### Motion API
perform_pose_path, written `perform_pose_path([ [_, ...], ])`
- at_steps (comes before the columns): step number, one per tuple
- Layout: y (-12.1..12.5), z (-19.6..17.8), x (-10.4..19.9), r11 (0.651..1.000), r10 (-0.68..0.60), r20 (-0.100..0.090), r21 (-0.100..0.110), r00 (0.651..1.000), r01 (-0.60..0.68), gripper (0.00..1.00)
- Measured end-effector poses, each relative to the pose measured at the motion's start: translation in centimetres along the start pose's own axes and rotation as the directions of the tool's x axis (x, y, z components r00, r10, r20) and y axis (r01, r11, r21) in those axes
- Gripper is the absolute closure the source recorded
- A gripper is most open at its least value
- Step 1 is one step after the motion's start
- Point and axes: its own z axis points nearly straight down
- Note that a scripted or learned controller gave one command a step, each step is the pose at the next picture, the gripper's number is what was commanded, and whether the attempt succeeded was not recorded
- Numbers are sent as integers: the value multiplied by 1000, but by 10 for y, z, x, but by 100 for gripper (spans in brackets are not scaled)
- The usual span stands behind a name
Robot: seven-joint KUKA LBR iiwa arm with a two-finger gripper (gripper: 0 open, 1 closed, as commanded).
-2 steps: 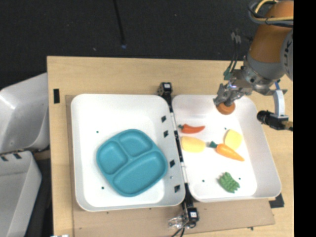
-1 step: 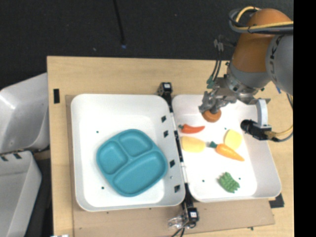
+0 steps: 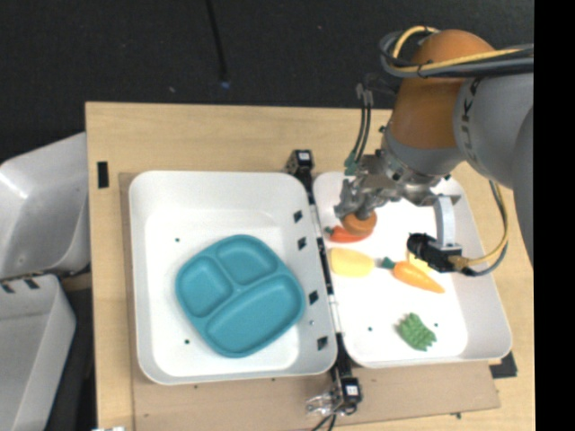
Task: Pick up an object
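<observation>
My gripper [image 3: 358,208] hangs low at the upper left of the right bin [image 3: 481,326]. Directly under it lies a round orange-red toy [image 3: 352,230], and its tip meets or hides the toy's top. A yellow toy [image 3: 350,262] lies just below that one. Further right is a toy carrot [image 3: 419,275] with a green stem end, and a green leafy toy [image 3: 416,331] sits near the bin's front.
The left bin [image 3: 157,241] holds a blue divided plate [image 3: 238,293]. A raised divider [image 3: 320,268] with black clips separates the two bins. A black connector on a cable [image 3: 433,251] hangs from the arm, just above the carrot.
</observation>
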Motion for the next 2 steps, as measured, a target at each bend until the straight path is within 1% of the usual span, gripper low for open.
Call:
perform_pose_path([
  [1, 1, -1, 53, 1000, -1, -1, -2, 1000, 1, 100],
  [2, -11, 7, 103, 1000, 0, 1, 0, 1000, 0, 100],
])
